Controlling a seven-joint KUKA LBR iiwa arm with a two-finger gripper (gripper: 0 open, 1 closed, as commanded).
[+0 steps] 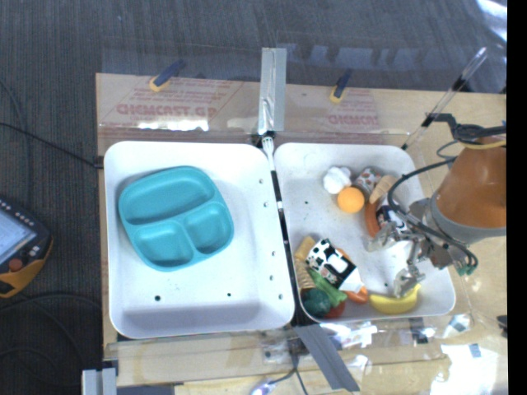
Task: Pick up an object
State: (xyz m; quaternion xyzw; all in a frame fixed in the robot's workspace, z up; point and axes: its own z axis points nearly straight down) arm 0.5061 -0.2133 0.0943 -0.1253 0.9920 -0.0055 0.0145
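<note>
You see a yellow banana (394, 303) lying curved at the right bin's (305, 189) front edge. Gripper (406, 280) sits just above it; finger opening unclear.

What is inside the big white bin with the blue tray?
Inside the left bin lies a blue tray with three hollows, all bare. Around it, the white floor shows a few small dark dots. Whatever is under the tray is covered.
</note>
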